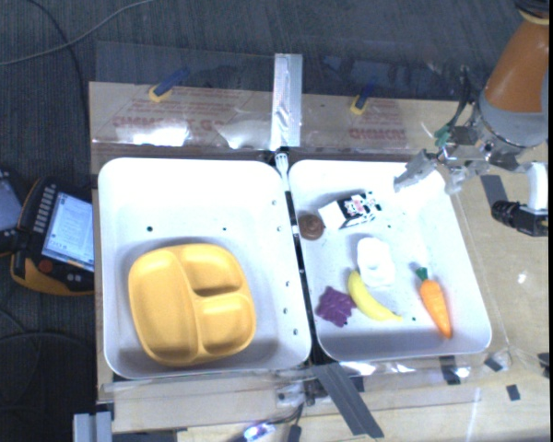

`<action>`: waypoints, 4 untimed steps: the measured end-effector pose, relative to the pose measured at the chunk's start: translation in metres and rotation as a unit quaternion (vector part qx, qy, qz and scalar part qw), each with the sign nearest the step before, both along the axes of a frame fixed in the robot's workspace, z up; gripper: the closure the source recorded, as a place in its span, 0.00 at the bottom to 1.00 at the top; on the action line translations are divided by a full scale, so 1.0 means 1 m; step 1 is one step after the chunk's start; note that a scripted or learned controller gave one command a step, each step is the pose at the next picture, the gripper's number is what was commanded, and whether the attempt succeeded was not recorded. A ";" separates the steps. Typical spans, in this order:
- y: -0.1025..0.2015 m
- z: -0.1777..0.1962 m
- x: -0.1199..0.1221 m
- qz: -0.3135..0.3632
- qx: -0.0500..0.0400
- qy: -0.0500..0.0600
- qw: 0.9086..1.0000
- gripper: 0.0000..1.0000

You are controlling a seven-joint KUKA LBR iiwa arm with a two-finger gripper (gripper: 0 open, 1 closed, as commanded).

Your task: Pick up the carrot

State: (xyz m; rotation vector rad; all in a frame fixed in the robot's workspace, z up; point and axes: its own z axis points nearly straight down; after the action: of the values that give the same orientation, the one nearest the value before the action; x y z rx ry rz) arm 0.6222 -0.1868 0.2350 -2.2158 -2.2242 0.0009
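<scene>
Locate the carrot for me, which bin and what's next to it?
The carrot lies in the right bin, near its front right corner, leafy end pointing toward the back. The banana is its nearest neighbour, to its left.

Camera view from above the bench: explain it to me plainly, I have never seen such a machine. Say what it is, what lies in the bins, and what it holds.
One camera looks down at a slant on two shallow white bins. The grey arm with an orange band reaches in from the right; its gripper hangs over the right bin's far corner, holding nothing visible. In that bin lie the carrot, a banana, a purple piece, a white block, a small box and a brown disc. The left bin holds a yellow divided tray.
</scene>
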 end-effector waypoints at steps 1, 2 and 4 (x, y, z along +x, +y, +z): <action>-0.034 -0.107 -0.053 0.068 0.001 0.001 0.998 0.00; -0.029 -0.139 -0.092 0.101 0.004 -0.002 0.995 0.00; -0.036 -0.121 -0.138 0.086 0.000 0.000 0.996 1.00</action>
State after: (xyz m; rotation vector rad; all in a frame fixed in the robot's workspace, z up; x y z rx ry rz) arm 0.4838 -0.2227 0.1136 -2.0174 -2.4060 0.0012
